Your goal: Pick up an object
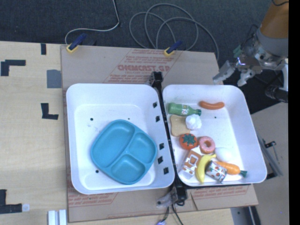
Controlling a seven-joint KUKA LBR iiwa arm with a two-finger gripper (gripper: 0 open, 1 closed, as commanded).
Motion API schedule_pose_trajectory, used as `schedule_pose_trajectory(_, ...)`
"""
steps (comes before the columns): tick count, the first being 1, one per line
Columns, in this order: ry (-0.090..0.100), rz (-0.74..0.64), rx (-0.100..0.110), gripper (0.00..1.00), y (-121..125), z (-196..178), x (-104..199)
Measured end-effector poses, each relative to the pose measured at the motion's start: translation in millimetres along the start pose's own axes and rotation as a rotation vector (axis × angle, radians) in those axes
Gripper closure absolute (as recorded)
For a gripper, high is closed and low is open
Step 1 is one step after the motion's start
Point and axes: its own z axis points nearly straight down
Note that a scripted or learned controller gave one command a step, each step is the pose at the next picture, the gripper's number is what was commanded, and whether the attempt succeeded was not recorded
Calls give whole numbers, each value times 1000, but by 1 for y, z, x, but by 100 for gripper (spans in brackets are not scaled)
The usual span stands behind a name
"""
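The surface point(28, 125) is pale wood with a cardboard sheet point(136, 67) under two white bins. Far to the left of the jaws and lower in the view, the left bin point(77, 102) holds a blue divided plate point(123, 151), lying flat.

The right bin point(248, 125) sits below and just left of the jaws. Nearest them, along its far side, lie a green bottle point(183, 109) on its side and a sausage point(212, 105), a little apart. Further down from the jaws come a slice of toast point(176, 125) with a white ball point(193, 122) touching its right edge, then a tomato point(188, 141) beside a pink doughnut point(206, 145). Farthest from the jaws, at the near wall, a small carton point(189, 164), a banana point(203, 166), a can point(216, 172) and a carrot point(229, 168) crowd together, touching.

The arm point(274, 25) reaches in at the upper right, and its jaws point(234, 75) hang outside the right bin, above its far right corner, spread wide with nothing between them.
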Motion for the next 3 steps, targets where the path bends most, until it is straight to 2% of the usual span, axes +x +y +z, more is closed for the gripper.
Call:
schedule_pose_trajectory(1, 3, -2, 10, 0, -2, 98, 33)
schedule_pose_trajectory(2, 0, 2, 7, 0, -2, 173, 5)
schedule_pose_trajectory(3, 6, 3, 10, 0, 17, 196, -41)
